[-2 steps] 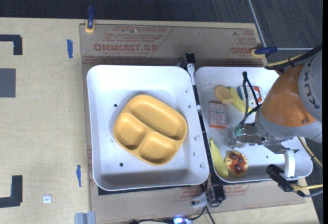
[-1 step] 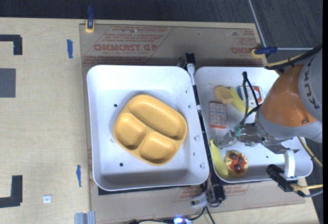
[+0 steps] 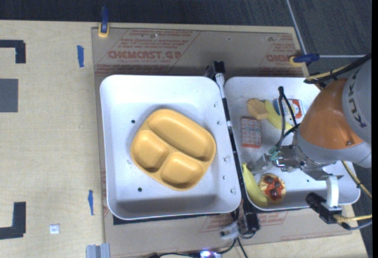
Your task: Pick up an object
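Camera view: the arm reaches in from the right, its orange band above the right bin (image 3: 354, 195).
Gripper (image 3: 273, 160): low inside the right bin, among metal parts and cables — whether it is released or clenched cannot be told, and nothing is seen held by it.
Nearest object: a small round red-and-brown toy food (image 3: 272, 186) lies just below the gripper, touching a banana (image 3: 253, 187) at the bin's lower left corner.
Other candidates: a pink patterned packet (image 3: 250, 132) lies flat up-left of the gripper; a tan piece (image 3: 258, 108) and a yellow item (image 3: 273, 114) sit near the far wall, beside a white carton (image 3: 290, 110) partly behind a cable.
Left bin (image 3: 112, 94): holds a yellow three-compartment plate (image 3: 172, 148), well apart from the gripper.
Step in hand: likely descending to grasp something in the right bin.
Doing it well: centre over one item — the round toy is closest — and avoid straddling the banana beside it.
Risk: the curved banana and bin wall could deflect a closing grasp.
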`<act>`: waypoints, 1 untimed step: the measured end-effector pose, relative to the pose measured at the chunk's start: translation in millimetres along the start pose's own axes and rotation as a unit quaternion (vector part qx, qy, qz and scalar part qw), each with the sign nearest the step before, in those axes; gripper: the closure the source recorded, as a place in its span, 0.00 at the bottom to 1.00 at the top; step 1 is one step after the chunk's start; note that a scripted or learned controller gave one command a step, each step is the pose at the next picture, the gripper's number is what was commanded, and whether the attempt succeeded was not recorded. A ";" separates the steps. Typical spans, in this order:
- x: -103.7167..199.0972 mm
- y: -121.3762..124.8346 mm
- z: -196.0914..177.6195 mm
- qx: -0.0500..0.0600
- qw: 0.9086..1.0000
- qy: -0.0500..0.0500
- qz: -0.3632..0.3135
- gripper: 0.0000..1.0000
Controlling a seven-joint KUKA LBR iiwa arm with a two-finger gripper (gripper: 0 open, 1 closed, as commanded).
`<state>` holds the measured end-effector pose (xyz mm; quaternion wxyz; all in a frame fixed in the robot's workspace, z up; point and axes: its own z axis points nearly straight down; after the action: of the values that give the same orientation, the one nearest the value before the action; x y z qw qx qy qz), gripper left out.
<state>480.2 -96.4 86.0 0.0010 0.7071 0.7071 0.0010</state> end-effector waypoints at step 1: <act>3.1 0.2 -0.1 -0.001 1.000 -0.001 0.001 0.00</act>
<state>480.5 -93.2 86.0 0.0023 0.7076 0.7067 0.0007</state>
